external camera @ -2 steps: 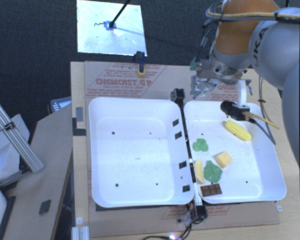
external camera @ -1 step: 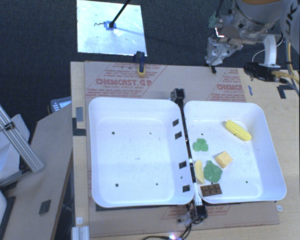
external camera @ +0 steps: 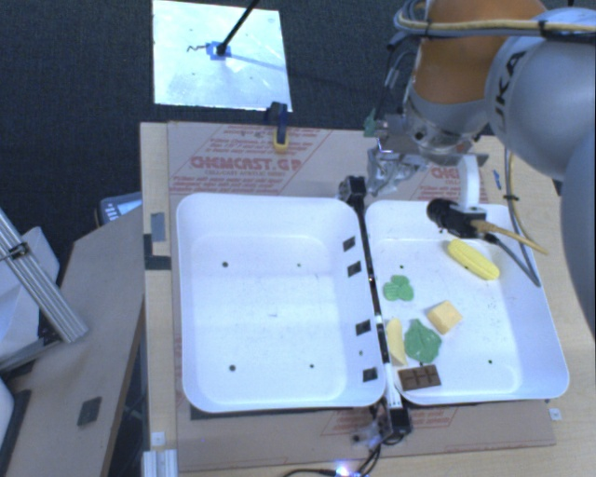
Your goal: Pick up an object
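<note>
Altogether six pieces in right bin: two green, upper leaf and lower leaf — plus one corn cob, one cheese block, one pale yellow strip, one chocolate bar. Mostly near divider; open floor toward right wall. Gripper above far rim — open or closed, cannot tell. Left bin alongside, on cardboard.

The grey arm enters the view from the upper right corner and bends down toward the left. Its last link is thick and rounded. The orange band sits directly above the wrist, and thin cables loop along the left side of the band. Under the wrist, the end effector hangs pointing downward with a slight tilt to the left. It looks metallic and small compared with the arm.
</note>
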Tool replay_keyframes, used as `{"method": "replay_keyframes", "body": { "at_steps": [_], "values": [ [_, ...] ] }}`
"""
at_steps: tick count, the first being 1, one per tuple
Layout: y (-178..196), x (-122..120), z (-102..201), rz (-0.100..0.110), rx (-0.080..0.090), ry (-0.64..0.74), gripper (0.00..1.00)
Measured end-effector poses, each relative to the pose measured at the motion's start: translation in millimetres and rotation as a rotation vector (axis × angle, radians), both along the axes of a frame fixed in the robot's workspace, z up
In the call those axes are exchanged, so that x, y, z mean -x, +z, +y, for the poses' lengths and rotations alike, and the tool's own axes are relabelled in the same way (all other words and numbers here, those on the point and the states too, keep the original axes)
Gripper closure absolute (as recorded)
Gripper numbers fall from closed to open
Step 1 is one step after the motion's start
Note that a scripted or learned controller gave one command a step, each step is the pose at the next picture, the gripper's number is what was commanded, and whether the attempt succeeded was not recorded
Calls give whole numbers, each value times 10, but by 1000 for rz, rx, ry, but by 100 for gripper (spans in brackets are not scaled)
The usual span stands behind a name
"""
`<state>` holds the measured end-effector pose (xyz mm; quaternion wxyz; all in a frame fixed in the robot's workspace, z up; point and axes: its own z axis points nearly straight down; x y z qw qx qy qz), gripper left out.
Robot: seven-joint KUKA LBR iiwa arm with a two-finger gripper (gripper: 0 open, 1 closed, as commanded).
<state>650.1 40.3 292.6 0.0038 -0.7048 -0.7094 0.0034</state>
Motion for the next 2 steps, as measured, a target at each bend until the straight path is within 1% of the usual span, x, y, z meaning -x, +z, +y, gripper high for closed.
{"method": "replay_keyframes", "body": {
  "at_steps": [1, 2],
  "values": [
    [-532, -186, 198, -9, 0, 0, 100],
    [1304, -193, 710, -32, -4, 3, 100]
  ]
}}
